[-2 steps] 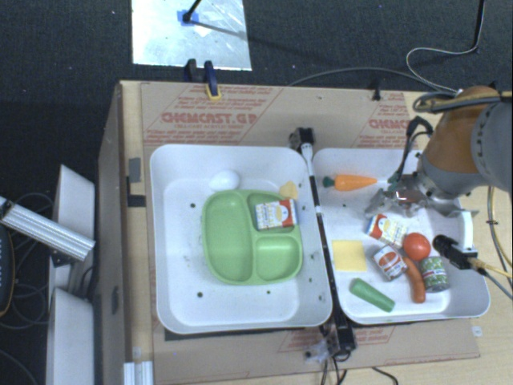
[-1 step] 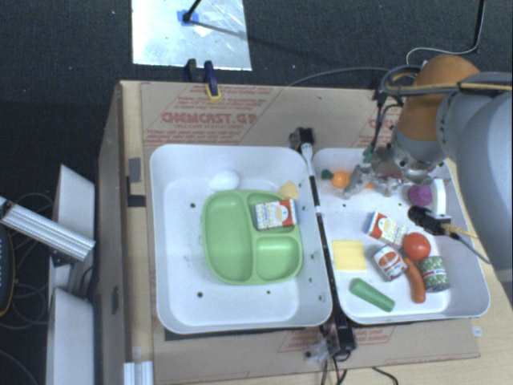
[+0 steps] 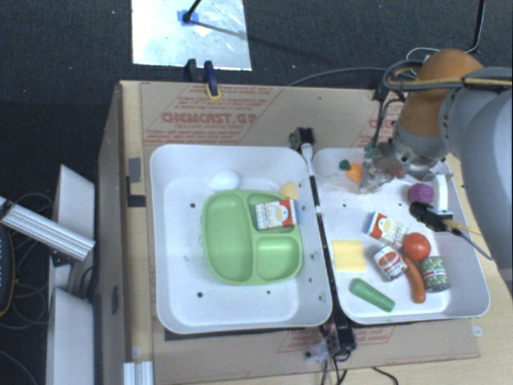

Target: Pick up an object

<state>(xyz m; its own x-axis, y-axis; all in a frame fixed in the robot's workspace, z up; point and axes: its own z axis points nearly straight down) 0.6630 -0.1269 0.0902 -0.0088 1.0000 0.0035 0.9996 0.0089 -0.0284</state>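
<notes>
At the far corner of the right bin (image 3: 473, 295), I saw the pincer (image 3: 373, 176) low beside a small orange object (image 3: 353, 172), though its grip I could not tell.

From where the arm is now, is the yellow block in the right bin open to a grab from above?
Probably yes. The yellow block lies flat on bare bin floor with nothing on top; the can beside it sits slightly apart. The pincer hovers at that bin's far end.
</notes>
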